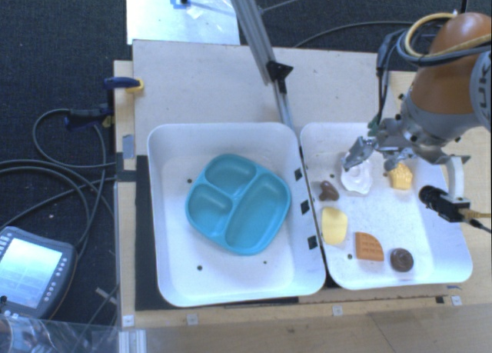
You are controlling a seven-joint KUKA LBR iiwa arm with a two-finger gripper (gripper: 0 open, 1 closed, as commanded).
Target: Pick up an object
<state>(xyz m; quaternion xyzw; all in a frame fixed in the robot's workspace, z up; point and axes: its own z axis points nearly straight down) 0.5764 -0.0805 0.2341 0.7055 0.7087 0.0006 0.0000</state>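
White obj (356, 180) just under tool (377, 156) tips.

I find no text, label, brand or number that I can read; the lit screen of the handheld pendant (29, 267) is too blurred.

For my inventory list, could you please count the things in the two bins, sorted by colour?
Blue: 1, the divided plate in the left bin
Yellow: 2, and
Brown: 2, and
Orange: 1
White: 1
Total: 7; six lie in the right bin.
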